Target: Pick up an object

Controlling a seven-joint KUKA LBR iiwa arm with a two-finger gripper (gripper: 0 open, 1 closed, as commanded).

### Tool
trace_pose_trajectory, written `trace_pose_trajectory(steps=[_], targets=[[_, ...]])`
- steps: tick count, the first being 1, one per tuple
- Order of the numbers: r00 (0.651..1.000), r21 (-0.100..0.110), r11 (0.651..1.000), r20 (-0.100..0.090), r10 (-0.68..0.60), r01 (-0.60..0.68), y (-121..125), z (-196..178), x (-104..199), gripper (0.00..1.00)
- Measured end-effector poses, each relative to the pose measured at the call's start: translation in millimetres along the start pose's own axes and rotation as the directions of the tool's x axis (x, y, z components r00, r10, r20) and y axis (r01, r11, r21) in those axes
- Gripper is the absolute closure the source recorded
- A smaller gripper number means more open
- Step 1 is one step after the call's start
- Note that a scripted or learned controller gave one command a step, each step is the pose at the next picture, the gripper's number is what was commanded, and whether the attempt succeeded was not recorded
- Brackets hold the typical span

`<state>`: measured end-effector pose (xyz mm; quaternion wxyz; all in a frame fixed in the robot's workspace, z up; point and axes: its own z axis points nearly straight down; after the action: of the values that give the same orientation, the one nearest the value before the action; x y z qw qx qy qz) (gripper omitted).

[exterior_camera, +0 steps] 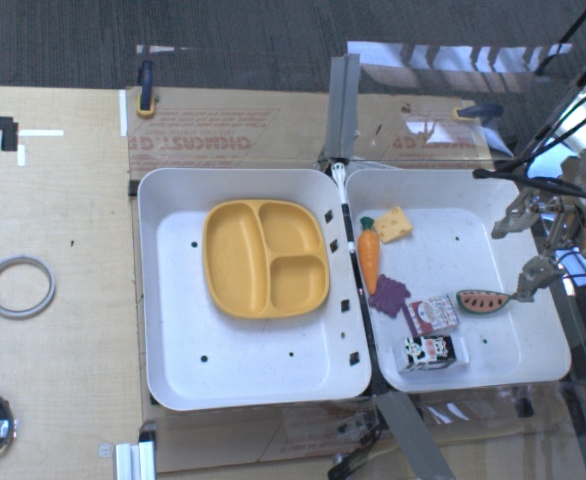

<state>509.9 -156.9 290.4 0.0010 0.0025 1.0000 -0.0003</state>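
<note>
Over the right edge of the right bin, the jaws stand wide apart with nothing between them. One finger points in over the bin's far side and the other sits nearer me. The tip of that nearer finger is just beside the rind end of a watermelon slice; I cannot tell whether they touch.

The slice lies flat on the bin floor. To its left is a small pink and white carton, with a black and white carton just below it. A purple piece lies beside the pink carton, next to the tip of a carrot that runs along the bin's left wall. A yellow cheese wedge sits by the carrot's green top.

The left bin holds a yellow divided plate. Well off to the left, a roll of tape lies on the counter.
</note>
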Motion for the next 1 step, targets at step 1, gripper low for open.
trace_pose_trajectory(steps=[1], targets=[[0.918, 0.001, 0.918, -0.002, 0.396, -0.396, 55.1, 130.6, 30.6, 0.0]])
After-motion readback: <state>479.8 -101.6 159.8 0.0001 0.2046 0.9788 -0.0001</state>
